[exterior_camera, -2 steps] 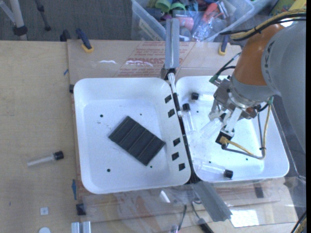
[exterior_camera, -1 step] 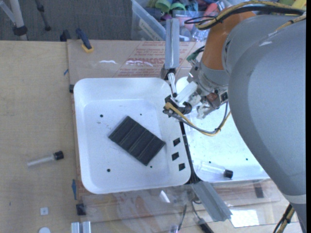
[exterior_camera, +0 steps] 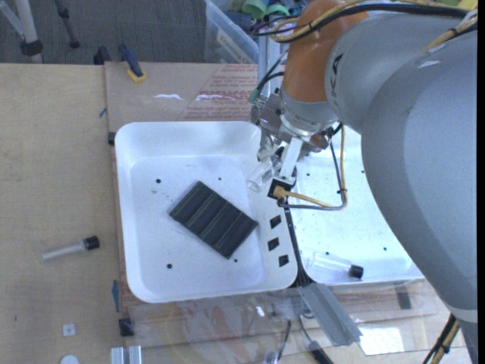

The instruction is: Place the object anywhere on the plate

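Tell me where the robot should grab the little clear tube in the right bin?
Probably around the middle of the clear tube, coming straight down from above. It lies flat on the bin floor with its black cap toward the right, so the end effector should close across its narrow width, not along its length.

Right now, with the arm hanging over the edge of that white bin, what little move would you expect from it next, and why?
Probably a short slide toward the dark ridged rectangular plate in the left white bin. The end effector hangs over that bin's right edge with something small and clear at its tip, though whether it is gripped is unclear. The plate lies flat, down and left of it.
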Tool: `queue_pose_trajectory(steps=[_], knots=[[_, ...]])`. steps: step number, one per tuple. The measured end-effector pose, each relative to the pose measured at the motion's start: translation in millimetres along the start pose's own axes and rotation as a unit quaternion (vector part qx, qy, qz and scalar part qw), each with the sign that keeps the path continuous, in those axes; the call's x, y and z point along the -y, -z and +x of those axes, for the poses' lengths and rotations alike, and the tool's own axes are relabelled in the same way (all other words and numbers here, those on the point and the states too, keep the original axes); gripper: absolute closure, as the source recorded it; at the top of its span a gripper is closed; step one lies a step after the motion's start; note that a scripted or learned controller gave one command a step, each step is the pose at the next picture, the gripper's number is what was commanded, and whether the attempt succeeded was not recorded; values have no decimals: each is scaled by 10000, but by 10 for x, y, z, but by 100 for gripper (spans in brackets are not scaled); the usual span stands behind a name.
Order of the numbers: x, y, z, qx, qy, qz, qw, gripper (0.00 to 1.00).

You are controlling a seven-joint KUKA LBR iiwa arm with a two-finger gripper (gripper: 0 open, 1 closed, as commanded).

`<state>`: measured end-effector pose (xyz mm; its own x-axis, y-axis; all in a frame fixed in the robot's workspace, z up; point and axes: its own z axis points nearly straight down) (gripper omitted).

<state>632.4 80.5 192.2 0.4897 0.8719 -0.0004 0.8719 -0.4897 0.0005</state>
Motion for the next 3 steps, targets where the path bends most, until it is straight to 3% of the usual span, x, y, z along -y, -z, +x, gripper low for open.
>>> queue_pose_trajectory(steps=[1,2,3], knots=[[457,287,675,-3,1181,-2,9930,100],[190,508,1030,1,-799,3,9968,100],[522,525,1322,8,1508,19,9886,100]])
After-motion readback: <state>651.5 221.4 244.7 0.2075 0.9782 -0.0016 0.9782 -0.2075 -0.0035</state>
